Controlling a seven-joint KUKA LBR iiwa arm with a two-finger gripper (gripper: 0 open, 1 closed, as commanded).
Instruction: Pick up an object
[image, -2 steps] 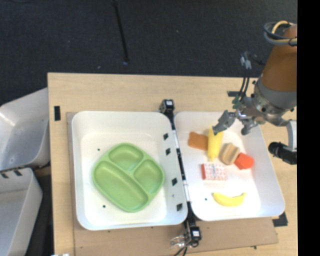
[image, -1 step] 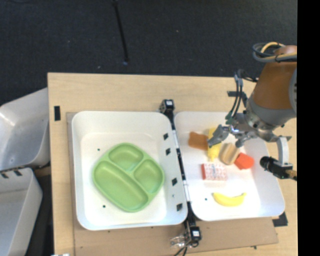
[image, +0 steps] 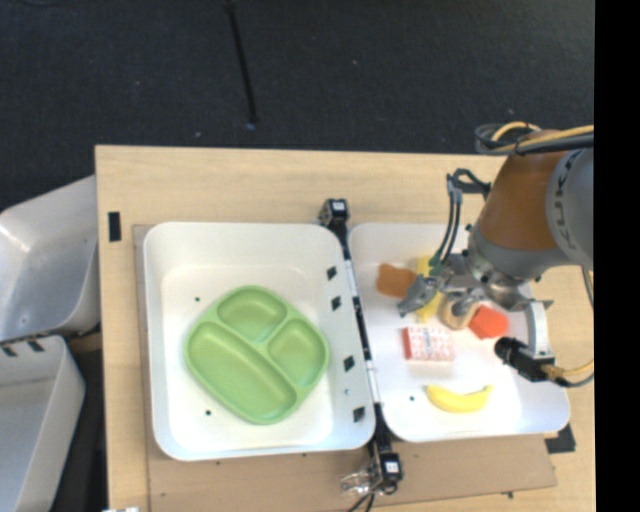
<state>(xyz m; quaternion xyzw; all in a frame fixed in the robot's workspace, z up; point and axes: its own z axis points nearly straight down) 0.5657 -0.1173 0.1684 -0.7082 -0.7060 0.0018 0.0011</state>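
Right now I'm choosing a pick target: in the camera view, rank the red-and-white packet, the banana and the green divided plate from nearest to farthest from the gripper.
1. Red-and-white packet, right bin, just below the gripper.
2. Banana, right bin, lower, near the front edge.
3. Green divided plate, left bin, across the divider.

We note arm (image: 540, 215): grey housing, broad orange band above wrist. Thin yellow and grey cables loop over top; dark hose runs down left side. Gripper (image: 440, 300): metallic grey fingers. Black connector with yellow-tipped lead at lower right.
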